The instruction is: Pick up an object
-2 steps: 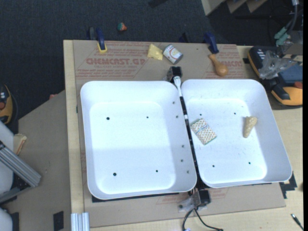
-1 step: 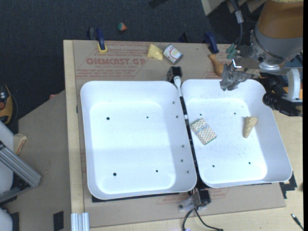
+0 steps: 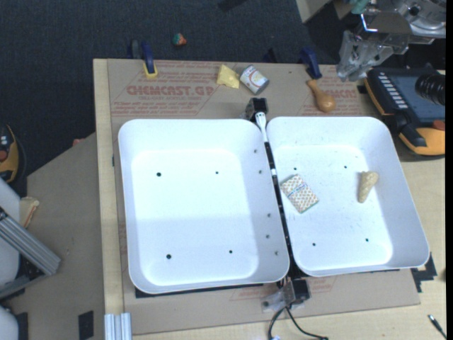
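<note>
The right white bin (image 3: 396,211) holds two things: a small patterned packet (image 3: 299,193) near its left wall and a tan, cone-shaped piece (image 3: 366,185) toward its right side. My gripper (image 3: 352,68) hangs at the upper right, above the bench's far edge and beyond the right bin's back rim, well apart from both objects. Nothing is seen between its fingers.
The left white bin (image 3: 134,211) sits beside the right one. On the board behind the bins lie a yellow wedge (image 3: 228,77), a small white box (image 3: 254,79) and a brown pear-shaped piece (image 3: 322,96). Blue clamps (image 3: 148,59) hold the board's far edge.
</note>
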{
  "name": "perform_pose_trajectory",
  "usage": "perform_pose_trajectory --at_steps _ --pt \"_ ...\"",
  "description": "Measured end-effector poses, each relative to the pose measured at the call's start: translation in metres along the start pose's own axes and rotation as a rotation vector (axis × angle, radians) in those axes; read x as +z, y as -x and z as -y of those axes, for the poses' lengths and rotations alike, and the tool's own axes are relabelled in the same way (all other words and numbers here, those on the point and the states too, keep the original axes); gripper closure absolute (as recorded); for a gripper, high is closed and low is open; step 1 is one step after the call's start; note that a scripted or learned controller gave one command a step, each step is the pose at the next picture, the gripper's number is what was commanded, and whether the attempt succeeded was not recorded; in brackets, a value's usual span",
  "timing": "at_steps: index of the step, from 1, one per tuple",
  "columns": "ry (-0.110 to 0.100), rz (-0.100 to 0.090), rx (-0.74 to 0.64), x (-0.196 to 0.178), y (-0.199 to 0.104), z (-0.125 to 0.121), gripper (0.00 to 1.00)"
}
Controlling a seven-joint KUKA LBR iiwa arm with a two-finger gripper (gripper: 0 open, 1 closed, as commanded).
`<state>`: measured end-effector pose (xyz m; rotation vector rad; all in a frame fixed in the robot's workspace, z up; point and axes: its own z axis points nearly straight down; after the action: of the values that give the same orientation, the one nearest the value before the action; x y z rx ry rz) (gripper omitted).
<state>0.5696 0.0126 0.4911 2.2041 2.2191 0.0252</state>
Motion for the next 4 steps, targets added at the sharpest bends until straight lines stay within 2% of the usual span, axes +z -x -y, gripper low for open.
perform_pose_trajectory --at_steps 1,2,3,4 --pt "-0.035 0.001 0.005 0.114 -0.023 0.065 1.00" --pt "-0.012 0.004 0.013 0.039 0.054 0.080 1.00" --pt "-0.028 0.001 0.009 0.108 0.056 0.094 1.00" --pt "-0.015 0.009 0.020 0.079 0.178 0.094 1.00"
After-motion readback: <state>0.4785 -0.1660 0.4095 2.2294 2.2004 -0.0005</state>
